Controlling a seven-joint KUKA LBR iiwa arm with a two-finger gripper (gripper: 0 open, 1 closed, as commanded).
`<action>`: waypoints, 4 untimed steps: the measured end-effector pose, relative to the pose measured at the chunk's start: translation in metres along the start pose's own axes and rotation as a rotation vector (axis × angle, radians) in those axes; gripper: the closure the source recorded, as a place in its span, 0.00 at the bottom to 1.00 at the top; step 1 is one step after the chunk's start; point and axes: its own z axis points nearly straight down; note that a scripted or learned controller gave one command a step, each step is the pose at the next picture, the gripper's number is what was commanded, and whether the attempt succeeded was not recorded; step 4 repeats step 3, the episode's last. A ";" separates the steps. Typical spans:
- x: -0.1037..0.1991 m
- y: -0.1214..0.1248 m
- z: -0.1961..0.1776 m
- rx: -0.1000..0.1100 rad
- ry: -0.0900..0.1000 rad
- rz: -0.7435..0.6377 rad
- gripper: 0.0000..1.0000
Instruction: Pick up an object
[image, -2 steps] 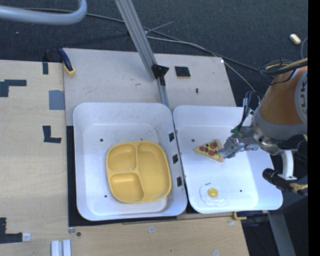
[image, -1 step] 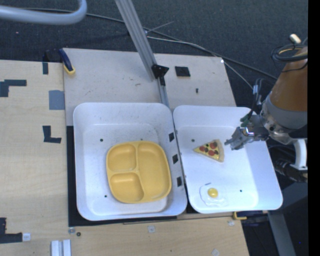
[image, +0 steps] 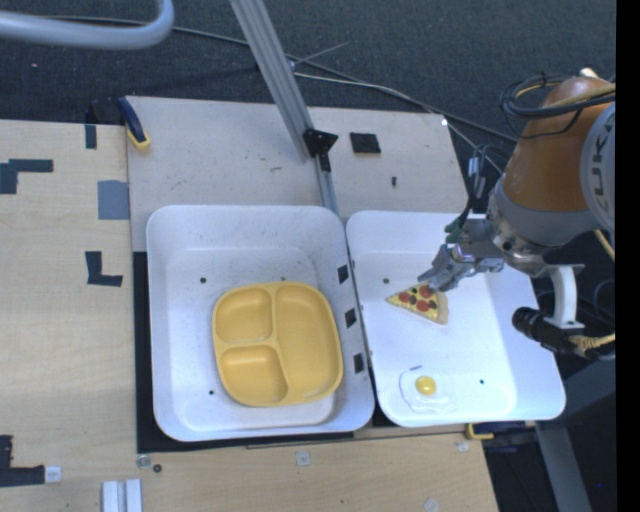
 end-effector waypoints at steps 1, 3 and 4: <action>0.051 0.019 -0.002 0.000 0.000 -0.001 1.00; 0.154 0.040 0.018 0.002 -0.001 0.000 1.00; 0.154 0.040 0.018 0.002 -0.001 0.000 1.00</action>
